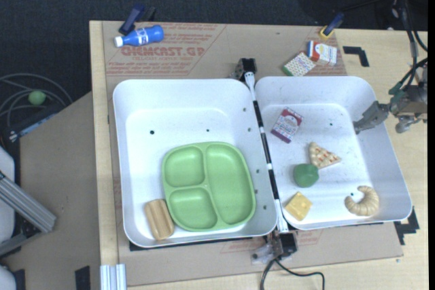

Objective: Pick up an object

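The right bin [380,146] holds a maroon and white packet [286,125], a tan triangular wedge [323,155], a green round piece [306,175], a yellow block [298,206] and a croissant [363,201]. My gripper [370,116] hangs over the right bin's far right edge, up and to the right of the wedge. It touches none of the objects, and nothing shows in its grasp.
The left bin [136,112] carries a green divided plate [206,185] and a tan bread-like block [158,219] at its front left. On the bench behind the bins lie a blue bottle [139,35] and two small boxes [299,64] [323,53].
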`<state>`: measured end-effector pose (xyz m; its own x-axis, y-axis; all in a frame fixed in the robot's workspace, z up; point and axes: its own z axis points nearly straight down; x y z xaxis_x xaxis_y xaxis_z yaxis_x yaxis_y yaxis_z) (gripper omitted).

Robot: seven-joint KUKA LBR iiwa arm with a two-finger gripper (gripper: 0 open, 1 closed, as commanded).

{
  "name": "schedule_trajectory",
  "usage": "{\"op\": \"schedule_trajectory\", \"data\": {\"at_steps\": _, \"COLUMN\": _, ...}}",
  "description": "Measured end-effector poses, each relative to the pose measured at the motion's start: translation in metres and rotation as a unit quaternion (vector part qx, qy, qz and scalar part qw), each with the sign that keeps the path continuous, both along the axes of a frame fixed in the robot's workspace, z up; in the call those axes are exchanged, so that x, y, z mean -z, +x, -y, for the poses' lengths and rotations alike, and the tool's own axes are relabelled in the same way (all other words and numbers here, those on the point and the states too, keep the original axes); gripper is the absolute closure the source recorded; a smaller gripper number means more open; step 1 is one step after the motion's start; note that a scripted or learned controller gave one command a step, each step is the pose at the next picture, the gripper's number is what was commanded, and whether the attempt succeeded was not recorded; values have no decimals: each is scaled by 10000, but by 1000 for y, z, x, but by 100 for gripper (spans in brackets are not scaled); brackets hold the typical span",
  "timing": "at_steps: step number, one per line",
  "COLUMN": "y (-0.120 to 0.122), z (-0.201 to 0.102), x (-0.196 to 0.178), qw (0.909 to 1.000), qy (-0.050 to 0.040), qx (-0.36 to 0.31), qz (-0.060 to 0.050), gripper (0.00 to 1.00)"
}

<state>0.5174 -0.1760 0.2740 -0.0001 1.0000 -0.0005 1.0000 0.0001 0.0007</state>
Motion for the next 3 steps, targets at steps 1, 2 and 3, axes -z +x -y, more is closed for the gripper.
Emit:
{"op": "schedule_trajectory", "data": {"at_steps": 1, "y": 3, "z": -58, "x": 64, "qw": 10000, "qy": 9, "qx": -7, "qz": -15, "gripper": 0}}
{"op": "schedule_trajectory", "data": {"at_steps": 2, "y": -7, "z": -57, "x": 152, "qw": 10000, "qy": 6, "qx": 2, "qz": -18, "gripper": 0}}
{"op": "schedule_trajectory", "data": {"at_steps": 3, "y": -22, "z": -78, "x": 190, "qw": 10000, "qy": 9, "qx": 0, "qz": -16, "gripper": 0}}
